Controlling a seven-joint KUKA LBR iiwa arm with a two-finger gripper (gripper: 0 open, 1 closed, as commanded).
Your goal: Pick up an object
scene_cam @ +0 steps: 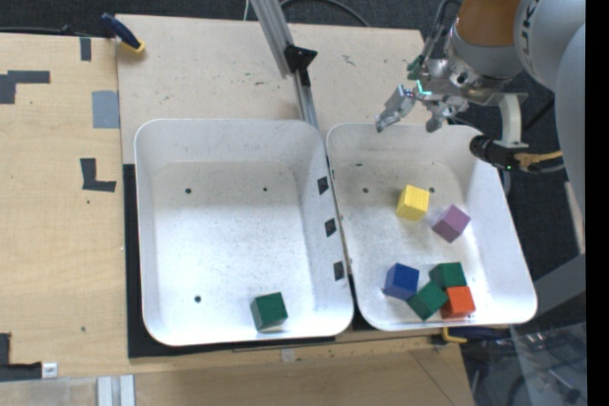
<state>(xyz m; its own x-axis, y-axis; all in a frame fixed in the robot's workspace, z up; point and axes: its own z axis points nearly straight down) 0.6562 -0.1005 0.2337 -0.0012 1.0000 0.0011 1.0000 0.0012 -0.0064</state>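
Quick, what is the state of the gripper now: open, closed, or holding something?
Gripper: open, holding nothing, above the far edge of the right bin.

Left bin (162,204): one dark green cube (270,310) is lying near its front edge. Right bin (495,204): a yellow cube (413,202) and a purple cube (450,222) are sitting mid-bin; a blue cube (401,280), two green cubes (438,288) and an orange cube (460,301) are clustering at the front. The end effector (411,117), fingers spread and holding nothing, is hanging over the right bin's far rim.
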